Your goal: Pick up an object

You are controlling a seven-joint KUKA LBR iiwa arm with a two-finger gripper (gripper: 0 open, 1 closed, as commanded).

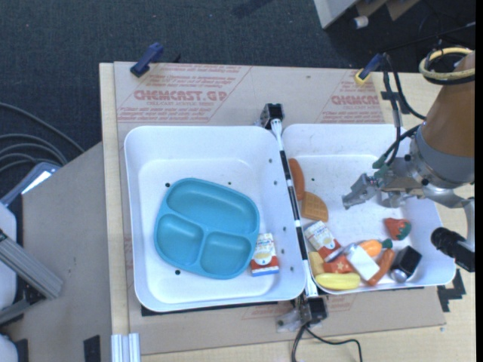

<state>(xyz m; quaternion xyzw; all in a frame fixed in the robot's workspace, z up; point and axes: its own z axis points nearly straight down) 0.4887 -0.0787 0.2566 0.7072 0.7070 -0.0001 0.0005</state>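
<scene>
My gripper [356, 194] hangs over the middle of the right bin [339, 151], above bare floor. Nothing shows in it. To its left lie an orange-red sausage [296, 179] and a brown bread slice [315, 207]. Toward the bin's front there is a small printed carton [321, 236], a yellow banana [337, 281], an orange fruit [371, 245], a white block [364, 262] and a carrot [385, 264]. A red piece with a green top [396, 227] lies just below the wrist. A black thing [407, 262] rests in the front right corner.
The left bin [139, 172] holds a blue divided plate [205, 228] and a small carton [264, 253] by its right wall. A black divider rail [285, 172] runs between the bins. Cables hang at the right, behind the arm.
</scene>
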